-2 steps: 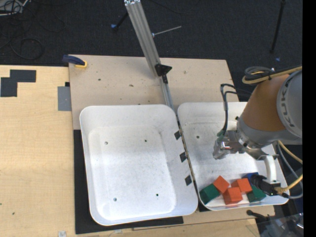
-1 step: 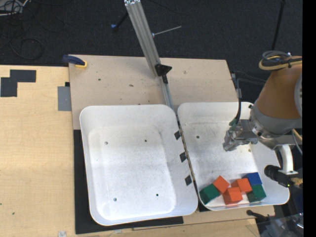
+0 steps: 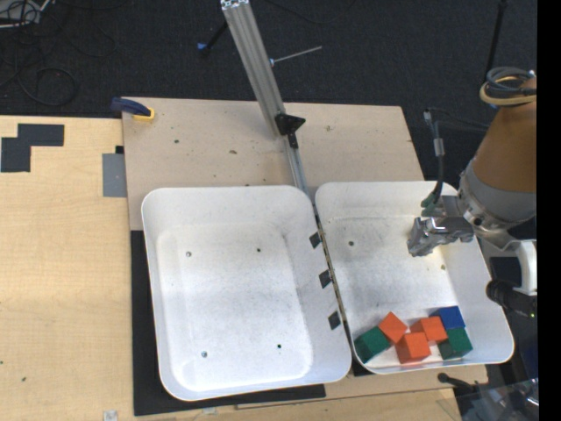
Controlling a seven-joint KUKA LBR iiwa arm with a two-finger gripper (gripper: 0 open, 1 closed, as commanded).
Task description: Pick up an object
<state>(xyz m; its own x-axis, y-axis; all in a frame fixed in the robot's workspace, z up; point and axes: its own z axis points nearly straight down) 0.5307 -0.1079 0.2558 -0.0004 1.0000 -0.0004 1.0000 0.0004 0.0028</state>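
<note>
Ideally, the hand (image 3: 427, 235), whose closure cannot be told, should be lowered squarely over one outlying cube (image 3: 393, 327) in the right bin (image 3: 377, 209), clear of its neighbours.

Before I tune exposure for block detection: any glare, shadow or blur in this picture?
Camera view: even light, no hard glare; left bin slightly washed out; gripper a bit soft and casts little shadow; blocks sharp with clear colours; floor behind is dark.

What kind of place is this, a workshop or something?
Most likely a robotics test lab: a robot arm reaches over two white bins on a wooden bench, with small coloured blocks for grasping practice and cables on the floor.
</note>
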